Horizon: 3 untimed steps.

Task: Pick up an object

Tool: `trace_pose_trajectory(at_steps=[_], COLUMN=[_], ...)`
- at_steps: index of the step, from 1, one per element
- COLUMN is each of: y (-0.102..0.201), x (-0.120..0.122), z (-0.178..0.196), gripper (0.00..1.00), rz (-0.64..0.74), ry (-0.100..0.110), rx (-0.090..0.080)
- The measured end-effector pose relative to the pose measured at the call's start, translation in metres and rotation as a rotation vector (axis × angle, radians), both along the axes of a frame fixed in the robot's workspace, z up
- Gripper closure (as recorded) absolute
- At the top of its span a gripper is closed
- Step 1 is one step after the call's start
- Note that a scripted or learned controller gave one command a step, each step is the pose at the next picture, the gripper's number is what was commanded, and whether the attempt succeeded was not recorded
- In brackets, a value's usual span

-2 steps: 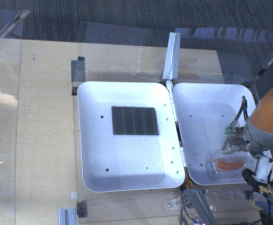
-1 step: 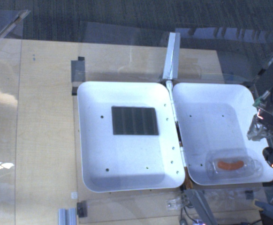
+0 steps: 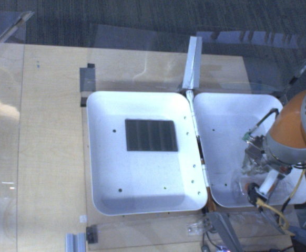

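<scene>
- The grey arm with its orange band (image 3: 296,124) comes in over the worktop's right edge and is cut off there, so I see only its wrist end.
- The pincer (image 3: 252,173) sits low over the near right part of the shallow white right-hand bin (image 3: 221,114). It is crowded by cabling and its own body, and I cannot tell how far open it is or whether it has hold of anything.
- Just beside it on that bin's floor is a faint see-through shape (image 3: 239,186). It is too blurred for me to name.
- The pale wooden worktop (image 3: 48,156) carries both bins side by side, touching along their inner rims. A grey metal bar (image 3: 193,62) runs from that seam toward the far edge.
- Dark ribbed carpet floor (image 3: 116,4) lies beyond the far edge.
- The flat dark grey ribbed rectangle (image 3: 151,135) lies in the middle of the shallow white left-hand bin (image 3: 142,185), slightly toward the far edge and well apart from the pincer.
- Its long axis runs parallel to the worktop's far edge, and its ribs run across it, far to near.
</scene>
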<state>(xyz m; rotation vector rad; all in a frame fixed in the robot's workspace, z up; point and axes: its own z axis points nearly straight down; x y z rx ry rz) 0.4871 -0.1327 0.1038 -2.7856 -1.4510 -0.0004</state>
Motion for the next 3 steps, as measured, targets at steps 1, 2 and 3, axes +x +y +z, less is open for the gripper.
trace_pose_trajectory(at_steps=[1,2,3], y=[-0.029,-0.045,-0.045], x=[0.002,0.0,0.0], z=[0.103,0.041,0.041], gripper=[0.0,0.0,0.0], rz=[-0.005,-0.306,-0.306], ry=[-0.006,0.001,0.001], rx=[-0.002,-0.001,-0.001])
